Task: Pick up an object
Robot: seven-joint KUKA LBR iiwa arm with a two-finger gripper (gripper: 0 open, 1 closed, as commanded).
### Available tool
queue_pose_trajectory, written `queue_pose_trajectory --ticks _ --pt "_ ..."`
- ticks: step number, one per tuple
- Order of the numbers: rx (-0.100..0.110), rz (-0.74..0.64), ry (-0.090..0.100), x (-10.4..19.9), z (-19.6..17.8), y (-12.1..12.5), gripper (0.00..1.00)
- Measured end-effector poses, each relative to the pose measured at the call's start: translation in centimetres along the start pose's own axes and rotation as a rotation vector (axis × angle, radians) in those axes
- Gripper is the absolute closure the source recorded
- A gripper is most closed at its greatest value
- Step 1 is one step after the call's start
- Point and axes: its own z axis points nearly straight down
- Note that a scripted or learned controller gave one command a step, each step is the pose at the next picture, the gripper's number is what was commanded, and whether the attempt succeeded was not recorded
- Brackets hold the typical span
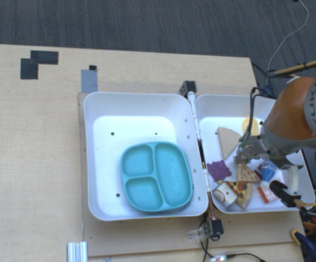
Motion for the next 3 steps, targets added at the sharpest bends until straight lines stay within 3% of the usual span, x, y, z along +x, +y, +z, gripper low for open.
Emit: queue_pose_trajectory --ticks 1,2,3 --pt "0.0 0.0 0.0 0.0 0.0 0.0 0.0" --pt "-0.004 0.004 -0.004 2.5 1.0 -4.1 0.0" --pt "-0.008 0.002 -0.002 2.6 -0.2 -3.9 1.0"
